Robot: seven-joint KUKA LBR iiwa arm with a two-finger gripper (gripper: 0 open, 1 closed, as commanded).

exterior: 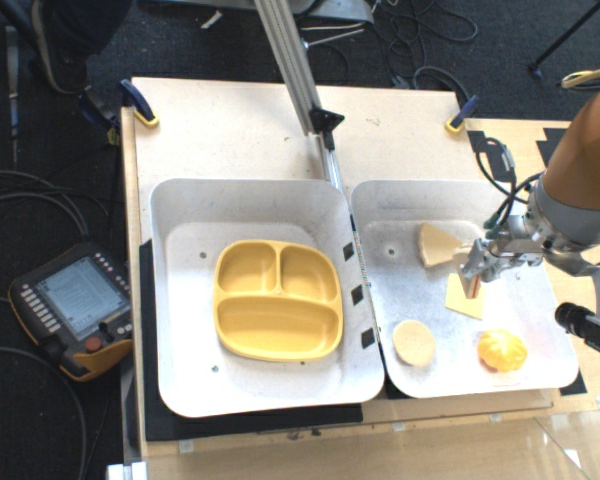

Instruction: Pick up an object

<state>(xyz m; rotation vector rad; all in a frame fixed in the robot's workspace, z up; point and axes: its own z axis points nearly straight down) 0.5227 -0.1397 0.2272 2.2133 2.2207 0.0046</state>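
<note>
Bench (230, 118) at frame centre, bearing two white bins. Left bin (170, 268): yellow divided tray (277, 300). Right bin (400, 218): gripper (472, 286) down over yellow square piece (464, 298); jaw state cannot be told. Nearby: tan wedge (438, 244), round disc (414, 342), orange-yellow object (502, 350) at lower right.

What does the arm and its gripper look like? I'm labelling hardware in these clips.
The arm is bulky and rounded, with an orange-tan band above a grey wrist section. Black cables loop along its upper side. The gripper is a small grey metal unit with slim fingers showing an orange-red tint near the tips.
</note>
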